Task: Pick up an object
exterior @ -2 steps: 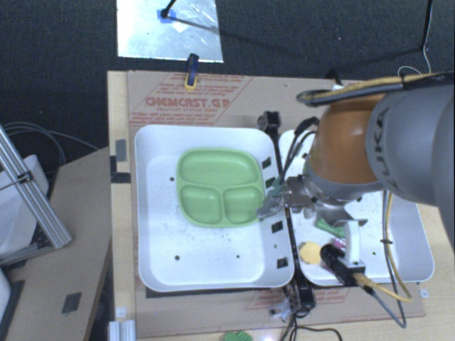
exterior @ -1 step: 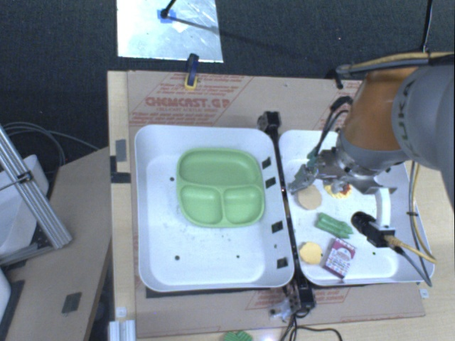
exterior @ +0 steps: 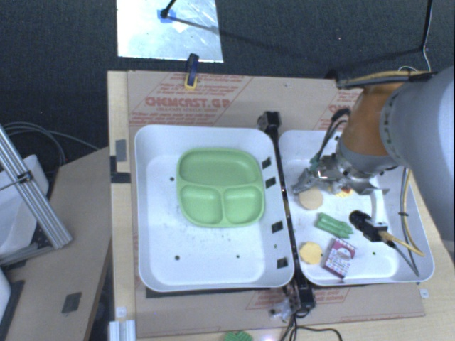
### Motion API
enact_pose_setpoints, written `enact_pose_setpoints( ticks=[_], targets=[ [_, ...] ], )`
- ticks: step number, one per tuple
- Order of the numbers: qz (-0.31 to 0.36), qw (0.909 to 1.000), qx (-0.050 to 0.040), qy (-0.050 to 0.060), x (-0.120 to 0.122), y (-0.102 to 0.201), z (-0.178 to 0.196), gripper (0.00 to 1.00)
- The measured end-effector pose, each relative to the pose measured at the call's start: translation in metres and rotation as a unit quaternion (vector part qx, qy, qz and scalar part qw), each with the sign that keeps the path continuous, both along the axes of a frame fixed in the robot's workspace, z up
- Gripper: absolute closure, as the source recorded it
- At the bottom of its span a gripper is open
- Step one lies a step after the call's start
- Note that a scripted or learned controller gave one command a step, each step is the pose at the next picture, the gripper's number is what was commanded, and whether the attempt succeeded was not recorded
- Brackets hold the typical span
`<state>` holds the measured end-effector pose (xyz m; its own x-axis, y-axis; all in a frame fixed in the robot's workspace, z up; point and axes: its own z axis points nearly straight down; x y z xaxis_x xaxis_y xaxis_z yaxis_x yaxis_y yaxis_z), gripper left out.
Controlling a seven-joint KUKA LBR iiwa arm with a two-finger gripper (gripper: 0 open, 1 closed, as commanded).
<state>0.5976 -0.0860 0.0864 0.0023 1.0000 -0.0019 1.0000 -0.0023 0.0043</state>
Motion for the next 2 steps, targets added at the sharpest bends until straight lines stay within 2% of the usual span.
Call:
enact_pose_setpoints(
  ticks=[1, 2],
  targets=[
    [0.003, 1.0000, 0.0000, -0.007, -0.0539, -0.0026, 0.2594, 0.00],
    [0.006, 1.0000, 0.0000, -0.002, -0.0533, -0.0018, 0.2608, 1.00]
  ],
)
